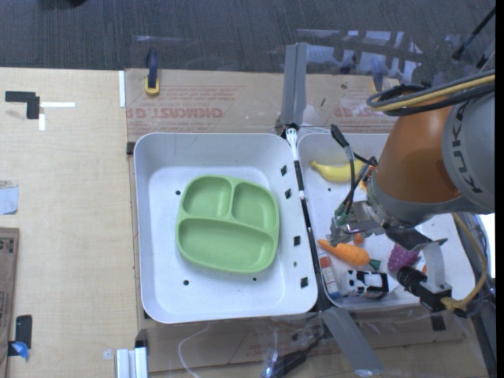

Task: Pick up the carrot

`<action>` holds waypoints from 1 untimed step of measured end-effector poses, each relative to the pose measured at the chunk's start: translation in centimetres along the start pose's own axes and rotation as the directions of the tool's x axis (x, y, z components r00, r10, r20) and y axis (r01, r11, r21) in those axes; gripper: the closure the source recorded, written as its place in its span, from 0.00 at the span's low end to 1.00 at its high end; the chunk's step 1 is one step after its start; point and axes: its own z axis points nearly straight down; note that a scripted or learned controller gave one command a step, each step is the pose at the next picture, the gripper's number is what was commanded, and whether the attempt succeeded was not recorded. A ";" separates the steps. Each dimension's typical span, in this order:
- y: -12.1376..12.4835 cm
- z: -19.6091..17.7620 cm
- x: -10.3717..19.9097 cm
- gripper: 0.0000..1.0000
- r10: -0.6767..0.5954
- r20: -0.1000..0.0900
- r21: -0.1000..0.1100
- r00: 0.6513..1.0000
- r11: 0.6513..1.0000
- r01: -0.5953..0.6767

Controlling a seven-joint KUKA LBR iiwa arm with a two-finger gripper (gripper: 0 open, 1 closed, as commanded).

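Observation:
The orange carrot (347,252) lies in the right bin (315,152), near its left wall and towards the front. My gripper (349,225) hangs just above the carrot's far side, close to touching it. The arm's wrist and orange band cover much of the bin behind it.
A yellow banana (337,170) lies at the back of the right bin. A purple item (403,257) and a black-and-white item (364,283) sit near the carrot, at the front. The left bin (150,211) holds a green divided plate (228,223).

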 end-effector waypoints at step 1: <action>0.1 -0.6 -0.1 1.00 0.001 0.000 0.007 1.000 1.000 -0.001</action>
